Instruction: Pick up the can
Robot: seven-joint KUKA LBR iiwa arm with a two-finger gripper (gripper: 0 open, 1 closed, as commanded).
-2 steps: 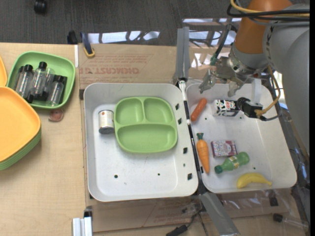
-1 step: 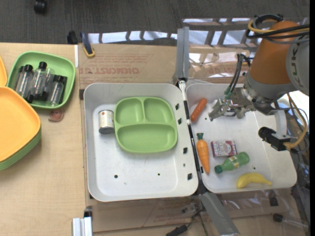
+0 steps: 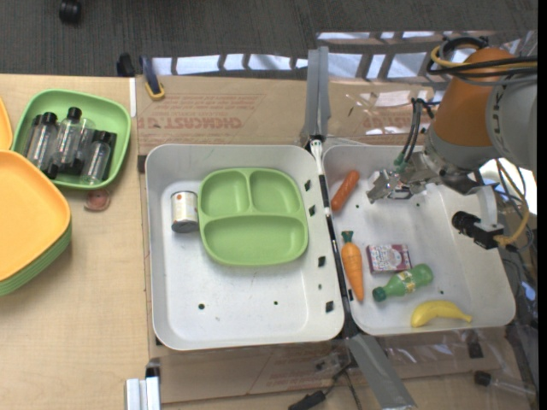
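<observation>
end effector [image 3: 391,186], grip unclear, hangs far from small metal cylindrical can [image 3: 184,211].

Arm [image 3: 500,114]: grey, reaching in from the right edge; upper part at the top right
Band [image 3: 468,101]: orange, broad, above the wrist; black cables run down its left side
Wrist [image 3: 444,165]: grey, angled down and to the left
Gripper [image 3: 391,186]: metallic, low at the arm's left end; too small and cluttered to read clearly
</observation>
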